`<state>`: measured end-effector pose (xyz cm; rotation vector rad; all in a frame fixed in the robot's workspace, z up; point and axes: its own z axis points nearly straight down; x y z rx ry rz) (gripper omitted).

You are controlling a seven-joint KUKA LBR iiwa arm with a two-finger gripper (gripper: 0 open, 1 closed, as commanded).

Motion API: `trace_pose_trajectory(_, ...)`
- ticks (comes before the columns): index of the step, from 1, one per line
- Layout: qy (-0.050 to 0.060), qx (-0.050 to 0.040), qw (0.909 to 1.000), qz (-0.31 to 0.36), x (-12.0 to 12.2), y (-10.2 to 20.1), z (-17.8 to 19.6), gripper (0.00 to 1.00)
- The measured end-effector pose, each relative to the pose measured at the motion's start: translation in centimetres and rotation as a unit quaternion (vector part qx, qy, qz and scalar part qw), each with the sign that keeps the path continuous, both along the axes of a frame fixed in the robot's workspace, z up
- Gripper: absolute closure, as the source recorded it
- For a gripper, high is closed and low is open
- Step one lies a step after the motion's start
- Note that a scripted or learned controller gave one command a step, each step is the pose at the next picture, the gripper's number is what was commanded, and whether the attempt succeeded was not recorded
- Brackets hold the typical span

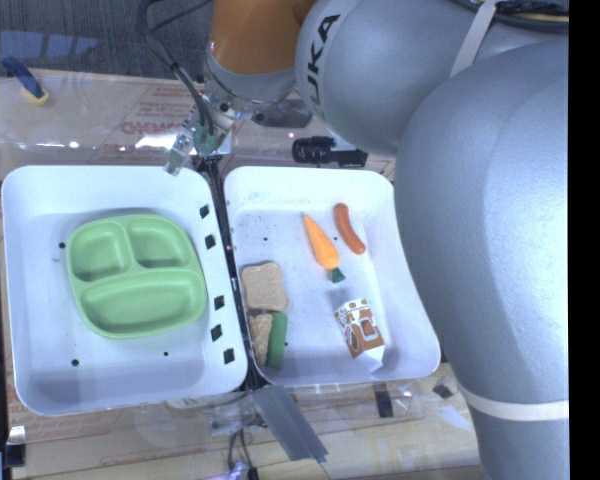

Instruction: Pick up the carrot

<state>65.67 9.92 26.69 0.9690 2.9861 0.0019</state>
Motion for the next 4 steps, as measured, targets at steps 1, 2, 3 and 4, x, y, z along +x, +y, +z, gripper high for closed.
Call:
trace_pose_trajectory(1, 0.002, -0.0008, 0.9784, 0.207, -0.7, 1.5, -3.0, 1.0)
trace_pose_trajectory(2, -0.001, -0.001, 0.9603, 0.279, -0.5, 4.9, -0.2, 1.0)
trace_pose_trajectory(3, -0.001, -0.0013, 0.9275, 0.374, -0.5, 6.8, 0.1, 1.0)
trace_pose_trajectory(4, 0.002, -0.0009, 0.9589, 0.284, -0.4, 8.2, -1.5, 1.0)
